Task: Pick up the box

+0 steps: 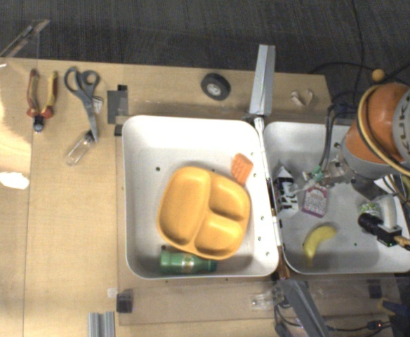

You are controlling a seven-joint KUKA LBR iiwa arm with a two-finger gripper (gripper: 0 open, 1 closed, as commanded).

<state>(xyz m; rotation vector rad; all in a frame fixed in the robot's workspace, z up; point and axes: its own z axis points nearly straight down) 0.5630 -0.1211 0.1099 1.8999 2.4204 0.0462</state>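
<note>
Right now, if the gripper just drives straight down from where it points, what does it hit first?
Likely the small pinkish box, which sits at the gripper tip in the right bin. The banana lies nearer the camera, off that line. Depth is unclear from this slant.

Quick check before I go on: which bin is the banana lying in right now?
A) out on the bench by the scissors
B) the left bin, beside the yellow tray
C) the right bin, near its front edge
C: the banana lies in the right bin near its front edge, across the divider from the yellow tray in the left bin.
</note>
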